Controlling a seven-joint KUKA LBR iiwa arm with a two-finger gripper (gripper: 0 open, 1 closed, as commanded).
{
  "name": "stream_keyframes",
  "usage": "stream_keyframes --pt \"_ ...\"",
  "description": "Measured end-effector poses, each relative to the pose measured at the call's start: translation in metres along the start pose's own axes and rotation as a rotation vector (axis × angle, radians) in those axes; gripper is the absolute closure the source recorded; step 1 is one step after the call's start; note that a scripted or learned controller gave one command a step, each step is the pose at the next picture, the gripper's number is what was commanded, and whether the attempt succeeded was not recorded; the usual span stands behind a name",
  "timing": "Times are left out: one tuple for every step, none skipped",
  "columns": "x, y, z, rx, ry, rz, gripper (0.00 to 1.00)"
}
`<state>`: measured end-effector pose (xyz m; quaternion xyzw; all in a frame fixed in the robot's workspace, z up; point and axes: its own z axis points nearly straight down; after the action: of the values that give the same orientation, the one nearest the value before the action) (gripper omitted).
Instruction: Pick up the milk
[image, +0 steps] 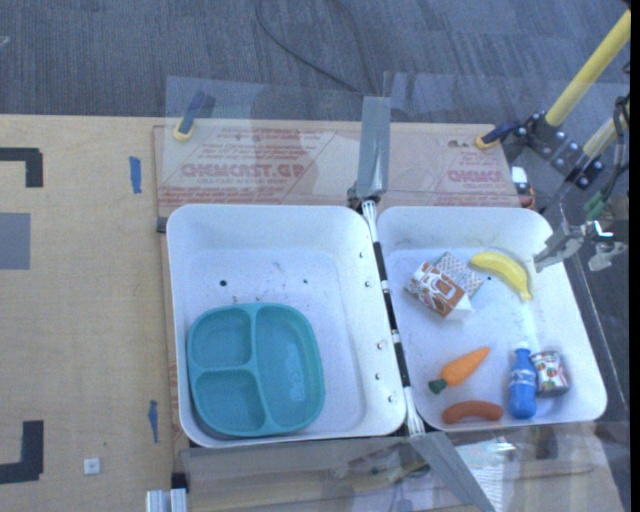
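Teal tray (255, 370) left; banana (503, 271), carrot (464, 367) right.

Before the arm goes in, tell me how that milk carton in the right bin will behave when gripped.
The milk carton lies on its side, so it probably won't tip, and its flat faces make rolling unlikely. It looks like thin card or a small toy, so likely light and perhaps easy to crush. The banana lies close beside it, so a push might nudge that.

Milk (444, 285) tilted in right bin (592, 400), beside banana (503, 270).
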<state>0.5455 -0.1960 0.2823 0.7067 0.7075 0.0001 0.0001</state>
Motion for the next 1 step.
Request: stream_keyframes --pt "0.1088 0.0001 0.0980 0.001 0.000 0.068 0.00"
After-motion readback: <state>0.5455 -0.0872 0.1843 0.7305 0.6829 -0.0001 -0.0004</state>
